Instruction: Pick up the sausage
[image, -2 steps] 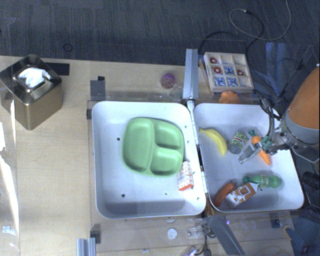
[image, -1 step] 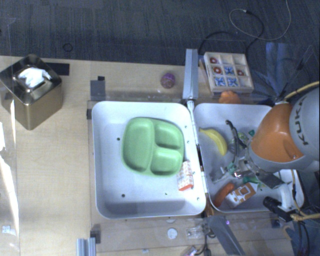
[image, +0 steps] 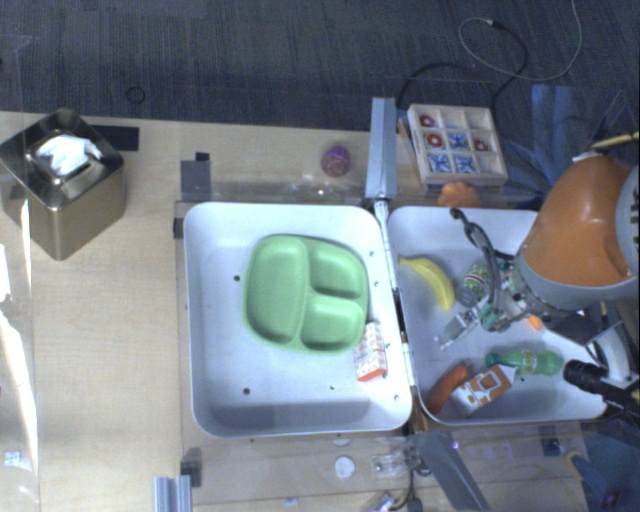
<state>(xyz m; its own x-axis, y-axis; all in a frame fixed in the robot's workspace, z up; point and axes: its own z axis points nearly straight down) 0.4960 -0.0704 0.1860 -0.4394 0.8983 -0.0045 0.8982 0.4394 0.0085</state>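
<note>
Two smooth white bins; my gripper hangs in the right bin.
My thin metal fingers stand spread, gripping nothing. Near them, the reddish cylindrical sausage lies slantwise beside a small carton.

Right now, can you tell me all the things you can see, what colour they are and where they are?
bins: two, white, side by side on the bench
divided plate: one, green, left bin
small carton: one, red and white, left bin, beside plate
banana: one, yellow, right bin
sausage: one, reddish, right bin's near edge
bottle: one, green, right bin
tissue box: one, metal, far left
game board: one, behind right bin
gripper: one, grey, above right bin
</note>
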